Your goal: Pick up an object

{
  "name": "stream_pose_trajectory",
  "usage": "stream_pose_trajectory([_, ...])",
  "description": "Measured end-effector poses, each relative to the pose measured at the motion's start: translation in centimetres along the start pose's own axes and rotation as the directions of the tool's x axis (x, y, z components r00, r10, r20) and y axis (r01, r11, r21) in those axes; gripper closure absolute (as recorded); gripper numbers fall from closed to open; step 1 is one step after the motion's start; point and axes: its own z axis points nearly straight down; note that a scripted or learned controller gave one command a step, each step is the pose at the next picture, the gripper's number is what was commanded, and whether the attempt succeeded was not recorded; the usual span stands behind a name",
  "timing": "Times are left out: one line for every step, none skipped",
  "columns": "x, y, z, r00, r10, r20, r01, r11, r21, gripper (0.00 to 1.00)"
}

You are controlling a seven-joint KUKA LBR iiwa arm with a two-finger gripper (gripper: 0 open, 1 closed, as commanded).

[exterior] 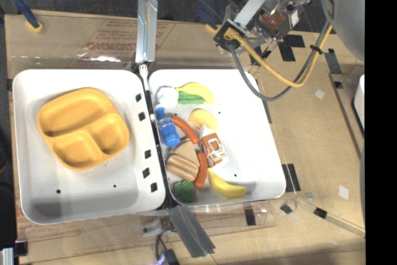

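Note:
The right bin [260, 133] holds a cluster of toy food along its left side: a yellow piece with a green leaf [193, 94], a small white item [166, 95], a blue bottle [166, 128], an orange sausage [185, 128], a pale yellow round piece [203, 118], an orange-and-white carton [214, 149], a tan bun [182, 166], a banana [228, 187] and a green piece [184, 190]. My gripper [273, 19] hangs high above the far edge of this bin, apart from every object. Nothing shows beneath it.
A yellow divided tray [84, 127] lies in the left bin [25, 152]. A metal strip [146, 28] stands at the far end of the wall between the bins. Yellow cables [273, 87] loop down from the wrist over the right bin's far right corner.

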Motion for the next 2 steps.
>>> stream_pose_trajectory([-7.4,3.5,7.3,1.0,0.012,0.01,-0.012,1.0,0.006,1.0])
stream_pose_trajectory([-13.9,3.2,8.9,0.991,0.133,0.009,-0.133,0.991,0.005,1.0])
